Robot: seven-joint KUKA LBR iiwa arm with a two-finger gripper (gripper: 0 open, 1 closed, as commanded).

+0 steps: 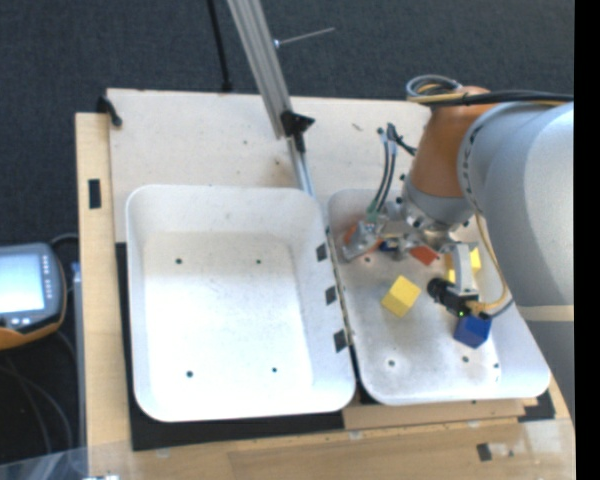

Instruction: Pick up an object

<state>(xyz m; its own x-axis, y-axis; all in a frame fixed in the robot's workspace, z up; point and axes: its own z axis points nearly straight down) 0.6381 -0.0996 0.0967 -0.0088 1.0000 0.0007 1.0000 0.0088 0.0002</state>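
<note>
Two bins seen side by side; objects lie in right one: yellow block, blue block, red piece. Arm lowered over right bin, gripper at bin's far end. Gripper state cannot be told; tips masked by wrist and cabling. No object seen held. Pick judged not done. Yellow block lies just beside gripper, toward viewer; red piece nearly under it.

The big grey arm hides the far corner of the right bin. Small red and orange bits under it are too tangled to name.
</note>
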